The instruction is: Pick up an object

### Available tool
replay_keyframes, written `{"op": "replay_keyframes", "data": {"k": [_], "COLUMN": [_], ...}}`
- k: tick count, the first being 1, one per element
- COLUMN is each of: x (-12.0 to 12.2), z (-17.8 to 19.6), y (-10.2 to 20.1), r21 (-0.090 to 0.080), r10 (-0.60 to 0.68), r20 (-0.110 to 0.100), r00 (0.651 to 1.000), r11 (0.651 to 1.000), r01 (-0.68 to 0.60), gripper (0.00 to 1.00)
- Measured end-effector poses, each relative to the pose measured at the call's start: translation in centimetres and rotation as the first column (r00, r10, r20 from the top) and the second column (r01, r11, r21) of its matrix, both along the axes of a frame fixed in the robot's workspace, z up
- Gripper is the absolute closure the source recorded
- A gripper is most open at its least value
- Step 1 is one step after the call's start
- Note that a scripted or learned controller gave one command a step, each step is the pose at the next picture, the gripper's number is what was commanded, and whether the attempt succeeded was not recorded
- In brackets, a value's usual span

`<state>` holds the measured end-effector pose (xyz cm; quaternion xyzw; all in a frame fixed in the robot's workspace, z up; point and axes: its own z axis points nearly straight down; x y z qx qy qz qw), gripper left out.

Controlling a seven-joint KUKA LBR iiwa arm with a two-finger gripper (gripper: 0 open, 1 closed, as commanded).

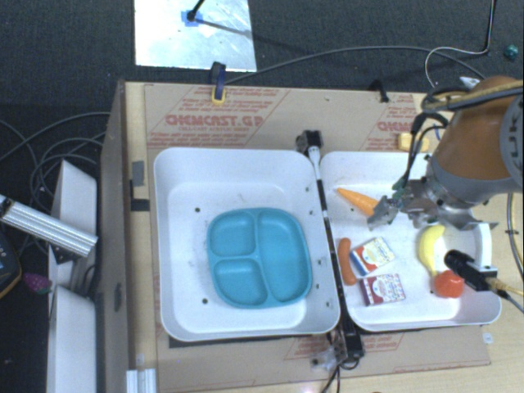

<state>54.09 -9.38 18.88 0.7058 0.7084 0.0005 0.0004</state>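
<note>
The right bin point(483, 308) holds an orange carrot point(354, 197), a red sausage point(345, 260), two small red-and-white packets point(373, 255) point(383, 289), a yellow banana point(428, 248) and a red tomato point(447, 284). My gripper point(383, 212) hangs low over this bin, right at the carrot's right end and just above the upper packet. The grey wrist and orange band point(479, 142) rise behind it to the right and hide the bin's back right part.
The left bin point(184, 170) holds a blue divided plate point(259, 256). A black clip point(311, 142) sits on the wall between the bins. A black part of the arm point(468, 269) lies over the bin next to the tomato. Cables run along the bench's back.
</note>
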Motion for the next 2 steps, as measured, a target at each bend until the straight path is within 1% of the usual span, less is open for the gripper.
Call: {"op": "replay_keyframes", "data": {"k": [1, 2], "x": [6.5, 9.4], "z": [-4.6, -10.5], "y": [-1.5, 0.0], "r21": [0.000, 0.000], "r10": [0.001, 0.001], "r20": [0.000, -0.001], "r00": [1.000, 1.000], "r11": [1.000, 1.000], "r01": [-0.001, -0.001], "gripper": [0.00, 0.00]}}
